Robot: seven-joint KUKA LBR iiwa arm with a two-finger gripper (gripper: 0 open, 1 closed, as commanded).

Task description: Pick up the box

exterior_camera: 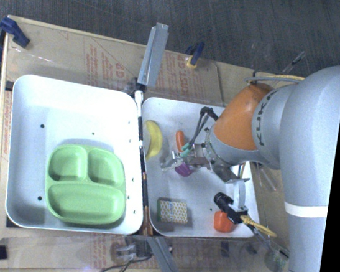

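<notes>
The box is small, with a pale speckled top, and lies flat near the front wall of the right bin. My gripper hangs over the middle of that bin, behind the box and apart from it. A small purple thing sits right at the gripper's tip; I cannot tell whether it is held.
A yellow banana lies by the right bin's left wall, with an orange-red piece beside it. A red-orange thing rests at the front right. The left bin holds a green divided tray.
</notes>
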